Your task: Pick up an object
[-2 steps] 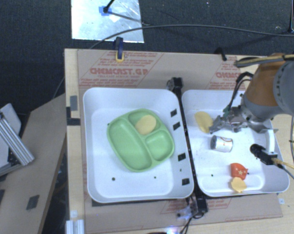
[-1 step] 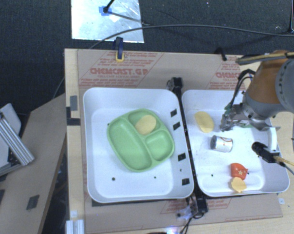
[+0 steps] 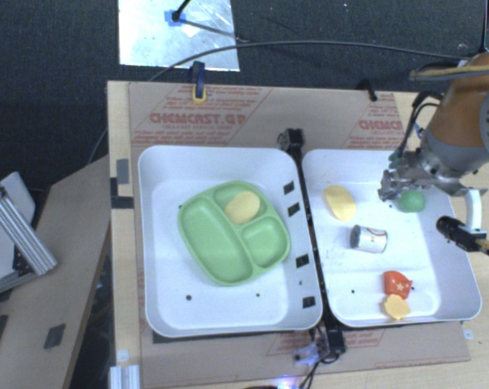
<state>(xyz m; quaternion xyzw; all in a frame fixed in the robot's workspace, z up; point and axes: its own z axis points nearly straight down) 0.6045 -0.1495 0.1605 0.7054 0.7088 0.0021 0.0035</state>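
Note:
In the right bin [image 3: 451, 298] lie a pale yellow lump [image 3: 339, 202], a small grey can on its side [image 3: 367, 238], a red piece [image 3: 397, 282] and an orange-yellow piece [image 3: 396, 306]. A green ball [image 3: 411, 201] rests near the bin's far right side. My gripper [image 3: 393, 186] hangs low over that spot, just left of the green ball and touching or nearly touching it. The arm's wrist partly covers the ball from above.
The left bin [image 3: 159, 298] holds a green divided plate [image 3: 220, 254] with a yellow piece [image 3: 243, 207] in its far compartment. A black clip strip [image 3: 301, 225] runs between the bins. A black fitting [image 3: 463, 233] sticks out over the right bin's right wall.

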